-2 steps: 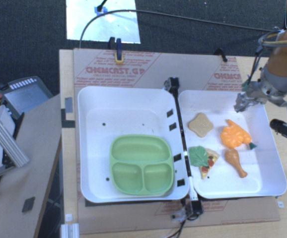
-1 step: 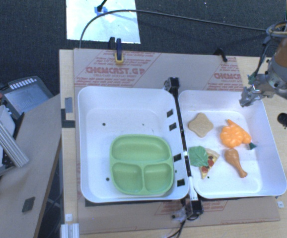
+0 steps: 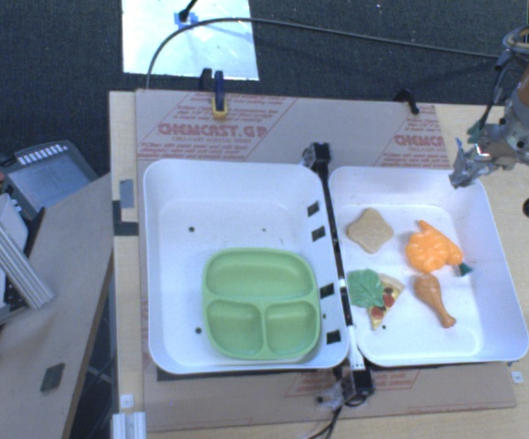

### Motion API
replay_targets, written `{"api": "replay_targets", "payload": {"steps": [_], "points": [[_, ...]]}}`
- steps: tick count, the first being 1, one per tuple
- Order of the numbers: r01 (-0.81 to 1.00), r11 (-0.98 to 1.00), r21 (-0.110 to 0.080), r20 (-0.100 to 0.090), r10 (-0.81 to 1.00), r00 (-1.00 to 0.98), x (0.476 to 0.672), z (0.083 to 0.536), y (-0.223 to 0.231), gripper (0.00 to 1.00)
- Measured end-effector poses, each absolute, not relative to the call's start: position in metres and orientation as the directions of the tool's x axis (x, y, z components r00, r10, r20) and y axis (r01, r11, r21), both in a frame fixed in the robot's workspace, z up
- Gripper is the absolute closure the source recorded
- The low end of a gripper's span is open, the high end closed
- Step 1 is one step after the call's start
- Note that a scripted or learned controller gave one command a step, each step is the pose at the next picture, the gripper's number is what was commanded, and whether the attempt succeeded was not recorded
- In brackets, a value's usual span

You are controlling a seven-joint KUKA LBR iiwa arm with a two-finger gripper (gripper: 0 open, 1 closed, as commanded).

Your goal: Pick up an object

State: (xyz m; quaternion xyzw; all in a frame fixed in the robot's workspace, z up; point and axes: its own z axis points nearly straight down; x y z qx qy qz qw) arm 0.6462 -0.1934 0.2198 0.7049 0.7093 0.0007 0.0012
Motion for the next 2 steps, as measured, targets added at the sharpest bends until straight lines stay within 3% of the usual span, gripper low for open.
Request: {"api": "replay_targets", "payload": {"steps": [2], "points": [[1.000,0.007,0.001,0.000,1.000,-0.007,0.636,0.225,-0.077,1.00]]}}
